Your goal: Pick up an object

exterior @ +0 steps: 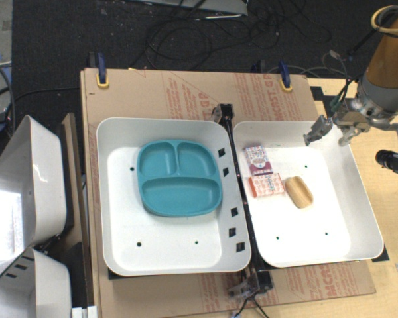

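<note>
- Two shallow white bins are sitting side by side on a brown board, seen from above at a slant.
- The left bin (116, 197) is holding a teal divided plate (180, 178) with three compartments, lying flat near the bin's middle.
- The right bin (338, 230) is holding three small things grouped in its upper left part.
- A small white and pink packet (257, 158) is lying nearest the wall between the bins.
- A red and white box (266, 185) is lying just below that packet, touching or nearly touching it.
- A tan bread roll (299, 192) is lying just to the right of the box, tilted on a diagonal.
- The grey arm with its orange band (389, 58) is reaching in from the right.
- The gripper (331, 132) is hovering over the right bin's upper right corner, well apart from the three things.
- Its two fingers are standing spread apart, one finger (316, 131) on the left and the other on the right, with nothing between them.
</note>
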Controlling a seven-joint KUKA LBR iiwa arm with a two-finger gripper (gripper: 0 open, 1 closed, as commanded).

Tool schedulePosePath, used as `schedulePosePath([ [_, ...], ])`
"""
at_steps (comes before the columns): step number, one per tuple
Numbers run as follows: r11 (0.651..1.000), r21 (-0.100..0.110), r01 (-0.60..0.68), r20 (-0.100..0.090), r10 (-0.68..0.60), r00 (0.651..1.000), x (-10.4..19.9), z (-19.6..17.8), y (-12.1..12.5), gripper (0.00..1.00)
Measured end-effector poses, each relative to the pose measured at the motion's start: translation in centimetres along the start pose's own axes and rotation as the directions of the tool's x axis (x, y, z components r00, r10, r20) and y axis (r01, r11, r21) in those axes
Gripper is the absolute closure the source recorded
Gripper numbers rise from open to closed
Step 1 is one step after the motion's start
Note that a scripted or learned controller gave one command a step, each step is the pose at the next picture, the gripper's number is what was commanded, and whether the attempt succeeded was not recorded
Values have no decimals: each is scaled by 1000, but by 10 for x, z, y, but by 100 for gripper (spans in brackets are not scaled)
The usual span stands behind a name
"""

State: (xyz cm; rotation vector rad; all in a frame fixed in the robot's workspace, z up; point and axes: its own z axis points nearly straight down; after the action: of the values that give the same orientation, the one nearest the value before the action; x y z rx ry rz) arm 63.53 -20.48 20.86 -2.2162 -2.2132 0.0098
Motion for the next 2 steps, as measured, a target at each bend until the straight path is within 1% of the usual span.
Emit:
schedulePosePath([
  [1, 1000, -12, 2, 3, -2, 1000, 0, -7, 3, 0],
  [2, 1000, -7, 0, 2, 0, 1000, -3, 42, -6, 0],
])
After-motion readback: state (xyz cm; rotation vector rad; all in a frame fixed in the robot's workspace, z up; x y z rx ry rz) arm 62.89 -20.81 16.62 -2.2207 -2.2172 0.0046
